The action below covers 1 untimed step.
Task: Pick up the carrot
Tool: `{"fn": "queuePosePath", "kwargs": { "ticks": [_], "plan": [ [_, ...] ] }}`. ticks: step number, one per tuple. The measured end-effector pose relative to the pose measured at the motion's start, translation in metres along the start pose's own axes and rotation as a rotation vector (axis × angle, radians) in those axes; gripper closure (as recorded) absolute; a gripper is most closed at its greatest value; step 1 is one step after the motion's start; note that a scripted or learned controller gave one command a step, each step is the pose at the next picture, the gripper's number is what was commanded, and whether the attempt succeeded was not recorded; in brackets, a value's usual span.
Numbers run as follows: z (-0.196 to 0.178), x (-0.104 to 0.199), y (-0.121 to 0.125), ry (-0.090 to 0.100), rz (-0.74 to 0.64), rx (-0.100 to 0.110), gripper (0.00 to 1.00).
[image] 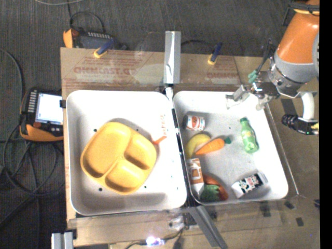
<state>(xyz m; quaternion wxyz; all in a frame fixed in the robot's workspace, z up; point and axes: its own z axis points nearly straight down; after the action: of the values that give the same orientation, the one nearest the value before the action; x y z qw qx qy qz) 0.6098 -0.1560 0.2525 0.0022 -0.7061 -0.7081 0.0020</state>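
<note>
The carrot [211, 146], orange with a green top at its right end, lies in the middle of the right bin [277, 162] and leans against a yellow fruit [195, 142] on its left. My gripper [248, 98] hangs over the back edge of that bin, up and to the right of the carrot and well apart from it. Its two fingers stand spread, with nothing between them.
Around the carrot lie a red can [195, 122], a green bottle [248, 135], a milk carton [249, 183], a small box [195, 171] and a green-and-orange vegetable [212, 191]. The left bin [78, 110] holds a yellow divided plate [119, 156].
</note>
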Motion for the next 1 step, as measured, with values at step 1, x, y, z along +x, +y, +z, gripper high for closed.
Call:
{"fn": "queuePosePath", "kwargs": {
  "ticks": [1],
  "plan": [
    [0.1602,0.035,-0.015,-0.001,-0.102,-0.005,0.0]
  ]
}}
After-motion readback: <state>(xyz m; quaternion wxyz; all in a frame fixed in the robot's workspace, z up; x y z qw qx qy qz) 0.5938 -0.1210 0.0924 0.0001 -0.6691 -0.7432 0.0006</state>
